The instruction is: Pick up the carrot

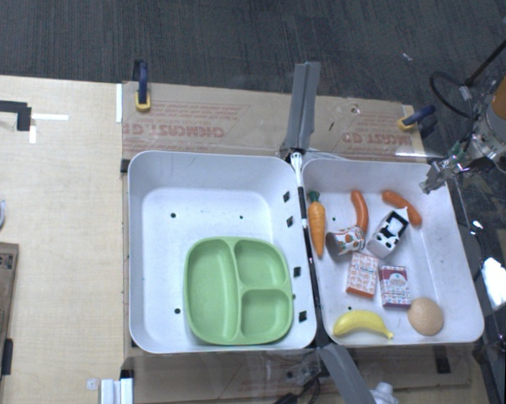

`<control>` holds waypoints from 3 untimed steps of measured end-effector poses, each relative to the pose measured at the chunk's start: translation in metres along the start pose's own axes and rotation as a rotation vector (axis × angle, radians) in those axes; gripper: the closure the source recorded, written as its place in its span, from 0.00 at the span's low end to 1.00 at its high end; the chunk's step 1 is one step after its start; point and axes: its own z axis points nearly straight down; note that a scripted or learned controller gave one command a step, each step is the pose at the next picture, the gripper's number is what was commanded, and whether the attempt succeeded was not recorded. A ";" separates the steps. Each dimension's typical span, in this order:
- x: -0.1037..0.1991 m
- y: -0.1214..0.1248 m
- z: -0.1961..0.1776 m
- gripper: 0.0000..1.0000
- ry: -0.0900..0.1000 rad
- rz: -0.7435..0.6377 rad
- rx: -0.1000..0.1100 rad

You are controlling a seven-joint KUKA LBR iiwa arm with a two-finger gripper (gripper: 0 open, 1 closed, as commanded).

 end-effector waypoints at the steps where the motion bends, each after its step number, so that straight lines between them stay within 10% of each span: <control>1: 0.000 0.000 0.000 0.00 0.000 0.000 0.000; 2: 0.065 -0.023 0.097 0.00 -0.012 -0.029 -0.019; 3: 0.093 0.060 0.057 0.00 0.001 -0.253 -0.001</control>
